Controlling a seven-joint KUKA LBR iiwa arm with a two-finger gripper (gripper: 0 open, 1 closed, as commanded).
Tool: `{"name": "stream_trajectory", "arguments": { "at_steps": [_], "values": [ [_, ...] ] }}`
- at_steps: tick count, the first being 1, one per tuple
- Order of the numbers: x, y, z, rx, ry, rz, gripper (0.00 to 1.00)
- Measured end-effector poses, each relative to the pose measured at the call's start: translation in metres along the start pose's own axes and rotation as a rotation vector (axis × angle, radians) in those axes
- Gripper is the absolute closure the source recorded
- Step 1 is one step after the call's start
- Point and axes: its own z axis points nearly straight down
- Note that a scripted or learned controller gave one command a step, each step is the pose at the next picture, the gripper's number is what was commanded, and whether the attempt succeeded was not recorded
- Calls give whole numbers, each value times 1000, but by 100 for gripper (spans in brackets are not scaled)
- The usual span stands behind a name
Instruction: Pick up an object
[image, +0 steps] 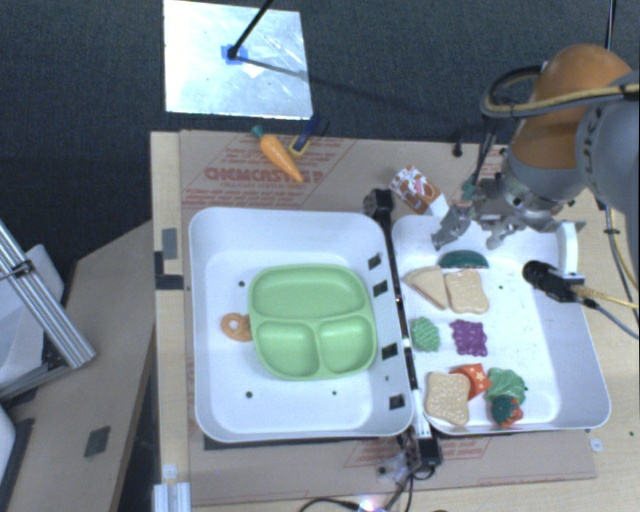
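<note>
1. Two shallow white bins side by side on the desk (250, 160): left bin (215, 300) and right bin (575, 370).
2. In the left bin, a green divided plate (310, 320) at the centre, with a small orange ring-shaped toy (236, 327) just left of it.
3. In the right bin, toy foods: two bread slices (448, 290) side by side, a dark green curved piece (464, 259) just beyond them, green grapes (425, 334), purple grapes (468, 337), another bread slice (447, 397) near the front, an orange-red piece (472, 377) beside it, and a broccoli-like toy (506, 390) at the near right.
4. Hovering over the far end of the right bin, the hand (476, 232), fingers spread apart with nothing between them (the dark green piece lies just below and nearer).
5. Beyond the bins, on the desk, a toy carrot (279, 156) at far left and a small red-and-white packet (415, 189) near the right bin's far corner.
6. Further back, a shiny silver sheet (237, 58).
</note>
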Motion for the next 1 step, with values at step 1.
{"name": "stream_trajectory", "arguments": {
  "at_steps": [1],
  "values": [
    [0,3,-8,-13,-1,-2,0]
  ]
}}
